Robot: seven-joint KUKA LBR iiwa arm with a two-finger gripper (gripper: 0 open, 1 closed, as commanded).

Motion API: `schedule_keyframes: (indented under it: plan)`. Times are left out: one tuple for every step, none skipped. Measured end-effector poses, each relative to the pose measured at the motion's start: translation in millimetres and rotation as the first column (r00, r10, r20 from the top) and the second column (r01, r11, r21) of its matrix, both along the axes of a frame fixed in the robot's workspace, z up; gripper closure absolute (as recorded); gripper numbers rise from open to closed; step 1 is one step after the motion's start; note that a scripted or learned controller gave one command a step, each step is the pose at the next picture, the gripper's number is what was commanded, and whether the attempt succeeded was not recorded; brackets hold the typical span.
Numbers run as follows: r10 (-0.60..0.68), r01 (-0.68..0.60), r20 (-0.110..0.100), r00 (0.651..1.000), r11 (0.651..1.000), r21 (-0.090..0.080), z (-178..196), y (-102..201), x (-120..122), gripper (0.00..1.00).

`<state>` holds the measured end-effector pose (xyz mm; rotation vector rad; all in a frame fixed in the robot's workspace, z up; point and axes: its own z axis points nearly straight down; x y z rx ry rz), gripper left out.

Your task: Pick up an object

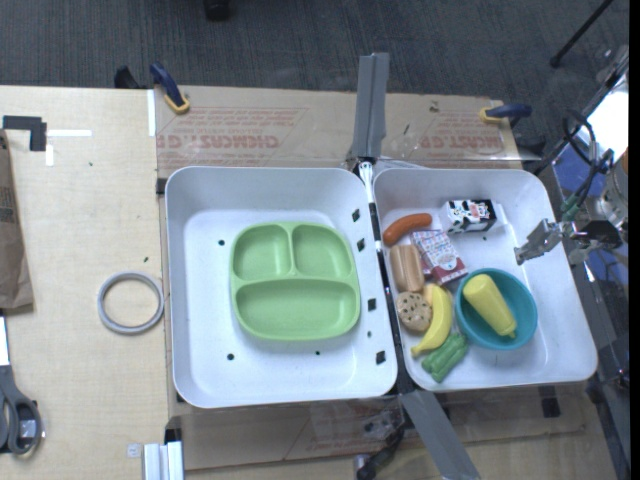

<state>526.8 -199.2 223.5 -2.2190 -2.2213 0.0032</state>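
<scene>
Camera view: fixed overhead slant across two shallow white plastic bins, left bin [190, 268] and right bin [560, 358], set side by side on the bench.
Left bin contents: one pale green three-compartment plastic tray [295, 281], lying flat near the middle.
Right bin contents: blue round bowl [515, 330] holding a yellow toy corn cob [489, 303]; yellow toy banana [436, 323]; green toy vegetable [445, 356]; brown toy cookie [414, 312]; tan toy hot-dog bun [405, 265]; orange-red toy sausage [407, 227]; pink printed packet [438, 254]; small black-and-white milk carton [470, 214].
Gripper: metal two-finger gripper [537, 241] at the right bin's right side, above the bin floor, near the bowl's upper right; grasping nothing, and whether it is released or clenched cannot be told at this size.
Step in hand (judged): approach; no object lifted yet.
Likely target (judged): none is fixed by the task; the corn cob in the bowl and the milk carton lie nearest the gripper.
Corn cob axis: long axis runs from upper left to lower right, the rounder end lower right, resting against the bowl wall.
Milk carton axis: long axis roughly left to right, lying on its side by the bin's far wall.
Next move calls for (judged): centring over one item, turning the wrist across its long axis, then descending clear of the bowl rim.
</scene>
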Motion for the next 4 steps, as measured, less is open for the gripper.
schedule_keyframes:
  plan:
    - [0.103, -0.103, 0.0, 0.995, 0.995, 0.006, -128.9, -12.0, -37.5, 0.0]
    - [-0.064, 0.064, 0.001, 0.998, 0.998, 0.0, -132.3, 9.0, 23.3, 0.0]
    - [-0.439, 0.439, -0.003, 0.898, 0.898, 0.003, -132.4, 1.8, 3.6, 0.0]
    - [0.02, -0.02, 0.003, 1.0, 1.0, -0.002, -104.7, 5.8, 83.2, 0.0]
